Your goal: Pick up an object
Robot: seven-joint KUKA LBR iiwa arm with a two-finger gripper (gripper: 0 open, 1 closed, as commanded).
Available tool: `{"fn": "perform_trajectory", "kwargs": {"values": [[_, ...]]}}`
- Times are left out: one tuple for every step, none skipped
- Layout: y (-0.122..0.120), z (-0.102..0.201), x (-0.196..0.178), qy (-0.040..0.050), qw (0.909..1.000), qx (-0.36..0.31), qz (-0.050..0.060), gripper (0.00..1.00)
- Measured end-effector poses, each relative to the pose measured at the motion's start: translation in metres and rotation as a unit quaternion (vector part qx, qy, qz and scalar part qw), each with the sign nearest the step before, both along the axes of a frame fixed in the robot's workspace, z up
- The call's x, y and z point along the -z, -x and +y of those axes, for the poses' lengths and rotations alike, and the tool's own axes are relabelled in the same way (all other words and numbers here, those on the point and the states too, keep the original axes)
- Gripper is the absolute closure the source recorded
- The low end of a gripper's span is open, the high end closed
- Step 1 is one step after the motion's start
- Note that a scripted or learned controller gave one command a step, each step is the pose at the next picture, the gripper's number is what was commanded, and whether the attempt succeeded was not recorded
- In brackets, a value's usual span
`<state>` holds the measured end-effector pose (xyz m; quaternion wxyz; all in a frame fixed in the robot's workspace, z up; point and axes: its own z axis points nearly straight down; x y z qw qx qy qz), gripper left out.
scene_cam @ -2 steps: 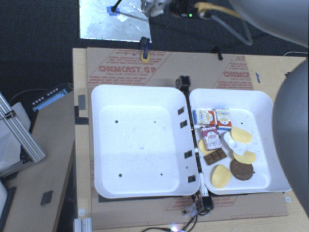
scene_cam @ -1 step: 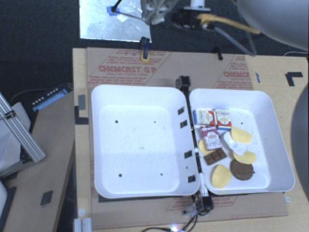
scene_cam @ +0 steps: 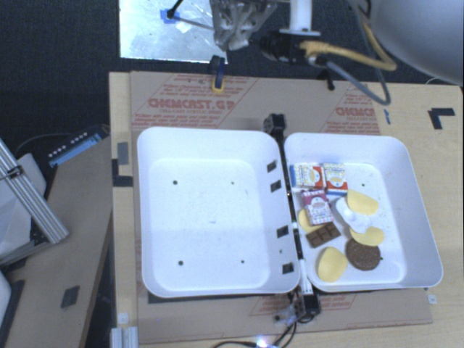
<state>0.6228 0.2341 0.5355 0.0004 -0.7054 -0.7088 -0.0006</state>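
Note:
The right bin (scene_cam: 417,216) holds a cluster of small items on its left side. Two orange-and-white cartons (scene_cam: 319,175) lie side by side at the back, with a red carton (scene_cam: 317,209) just in front of them. Closer to me are a brown chocolate bar (scene_cam: 323,233), a round brown cookie (scene_cam: 362,255), a small white piece (scene_cam: 348,213) and yellow chip-like pieces (scene_cam: 332,264). My gripper (scene_cam: 232,35) hangs high above the bench's far edge, beyond the left bin (scene_cam: 156,194), well away from all the items. Nothing is visible in it.
A blue-and-yellow clamp (scene_cam: 217,74) stands on the cardboard sheet just below the gripper. Black clips (scene_cam: 275,187) run along the seam between the bins. A shiny metal plate (scene_cam: 156,20) lies behind the bench, and an aluminium frame (scene_cam: 29,209) stands at the left.

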Motion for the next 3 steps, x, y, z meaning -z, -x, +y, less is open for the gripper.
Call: {"fn": "perform_trajectory", "kwargs": {"values": [[0.026,0.000,0.000,0.0001,1.0000,0.000,0.000,1.00],[-0.047,-0.013,0.001,0.0007,1.0000,0.003,-0.003,1.00],[-0.025,0.000,0.000,0.0005,1.0000,0.001,0.000,1.00]]}}
